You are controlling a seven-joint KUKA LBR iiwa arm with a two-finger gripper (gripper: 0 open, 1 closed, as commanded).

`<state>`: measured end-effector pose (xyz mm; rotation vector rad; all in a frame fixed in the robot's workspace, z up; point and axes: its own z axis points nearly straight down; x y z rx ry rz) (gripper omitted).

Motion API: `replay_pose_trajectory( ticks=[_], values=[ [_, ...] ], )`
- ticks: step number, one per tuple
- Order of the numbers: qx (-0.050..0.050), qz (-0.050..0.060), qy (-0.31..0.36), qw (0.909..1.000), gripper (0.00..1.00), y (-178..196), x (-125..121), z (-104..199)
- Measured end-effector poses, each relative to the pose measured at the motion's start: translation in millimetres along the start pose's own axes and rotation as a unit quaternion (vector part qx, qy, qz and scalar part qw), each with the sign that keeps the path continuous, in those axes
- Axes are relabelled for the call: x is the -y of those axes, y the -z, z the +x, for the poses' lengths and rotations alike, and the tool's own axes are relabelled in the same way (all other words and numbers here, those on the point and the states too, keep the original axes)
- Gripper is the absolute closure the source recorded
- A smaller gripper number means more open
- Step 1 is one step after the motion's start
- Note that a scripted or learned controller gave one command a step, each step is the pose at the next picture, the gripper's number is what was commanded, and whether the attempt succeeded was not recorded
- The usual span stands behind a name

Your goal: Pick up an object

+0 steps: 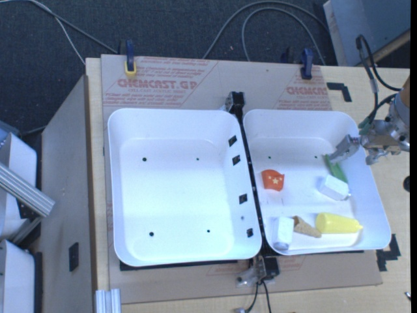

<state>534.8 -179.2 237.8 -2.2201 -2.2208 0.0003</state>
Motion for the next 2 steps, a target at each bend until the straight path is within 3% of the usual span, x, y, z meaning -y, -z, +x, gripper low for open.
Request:
replay_pose_trajectory(
  ticks=[1, 2],
  values=[
    [-0.003, 0.002, 0.009, 1.0000, 0.00, 1.2, 33.5, 193.7],
    [0.000, 0.004, -0.001, 1.0000, 0.00, -56.5, 41.4, 183.8]
  ],
)
